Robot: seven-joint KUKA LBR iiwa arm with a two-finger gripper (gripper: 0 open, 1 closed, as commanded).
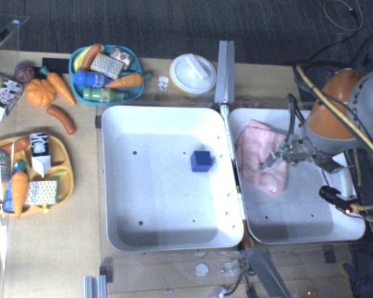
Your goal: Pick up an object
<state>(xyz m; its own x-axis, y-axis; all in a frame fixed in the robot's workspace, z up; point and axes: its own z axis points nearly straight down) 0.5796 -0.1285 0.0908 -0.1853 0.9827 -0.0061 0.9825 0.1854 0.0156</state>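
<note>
Now the hand (275,159) sits on the pink cloth (260,155) at three o'clock, grip unclear; nothing lifted yet, blue cube (201,161) untouched.

Grey arm (367,98) with an orange band (329,113).
The body is rounded and smooth; a tan cable (323,95) and thin black cables run along it, and the small gripper (275,158) is metal-grey.

Bins (168,120) look like smooth matt white plastic, desk (62,228) is pale wood w/ a dull finish. Pink cloth (261,157) soft n crumpled, blue block (201,161) matt, prob foam/plastic.
</note>
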